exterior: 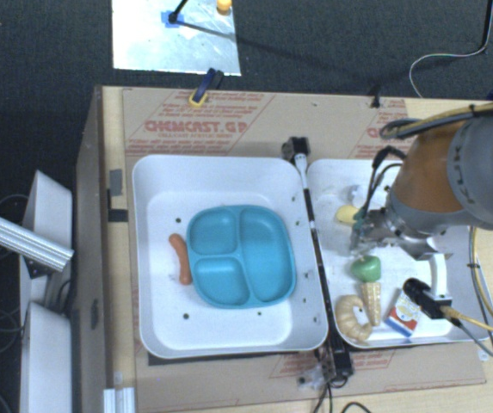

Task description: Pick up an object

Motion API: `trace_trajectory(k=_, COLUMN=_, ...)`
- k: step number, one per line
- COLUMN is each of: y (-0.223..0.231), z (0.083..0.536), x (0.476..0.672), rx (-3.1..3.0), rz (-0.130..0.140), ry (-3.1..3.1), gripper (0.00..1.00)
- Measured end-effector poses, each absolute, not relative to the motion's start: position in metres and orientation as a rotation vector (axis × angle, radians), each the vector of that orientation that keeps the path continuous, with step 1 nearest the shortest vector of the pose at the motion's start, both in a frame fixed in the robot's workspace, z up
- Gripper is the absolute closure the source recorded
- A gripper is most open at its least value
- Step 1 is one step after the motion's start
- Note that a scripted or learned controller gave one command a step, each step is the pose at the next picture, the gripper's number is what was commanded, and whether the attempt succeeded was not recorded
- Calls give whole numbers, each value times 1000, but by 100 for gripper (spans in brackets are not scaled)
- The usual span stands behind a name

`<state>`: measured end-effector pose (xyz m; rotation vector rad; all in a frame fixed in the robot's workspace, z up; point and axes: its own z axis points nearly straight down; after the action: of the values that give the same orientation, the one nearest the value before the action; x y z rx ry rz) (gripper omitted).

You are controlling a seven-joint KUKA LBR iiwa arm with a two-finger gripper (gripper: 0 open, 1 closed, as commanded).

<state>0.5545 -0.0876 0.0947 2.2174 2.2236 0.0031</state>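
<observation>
Camera view had the croissant (354, 315) and cone (372, 298) nearest in the right bin (328, 175), a green piece (366, 268) just behind. Above it hung the gripper (365, 235), seemingly lined up to grab it; its grip I couldn't tell.

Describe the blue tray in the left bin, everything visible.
The blue tray looks like smooth moulded plastic, light blue, roughly rectangular with rounded corners. Raised ridges split it into three compartments: two toward the far edge and one toward the near-left corner. It lies flat, right way up, slightly rotated, near the middle of the left bin. An orange sausage-shaped toy lies just beside its left edge; whether they touch is unclear.
</observation>
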Motion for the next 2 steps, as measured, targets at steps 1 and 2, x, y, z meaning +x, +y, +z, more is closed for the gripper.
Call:
trace_trajectory(k=1, y=-88, z=95, x=555, rx=2217, rz=3, ry=2224, gripper=0)
trace_trajectory(k=2, y=-94, z=84, x=511, rx=2220, rz=0, ry=2223, gripper=0)
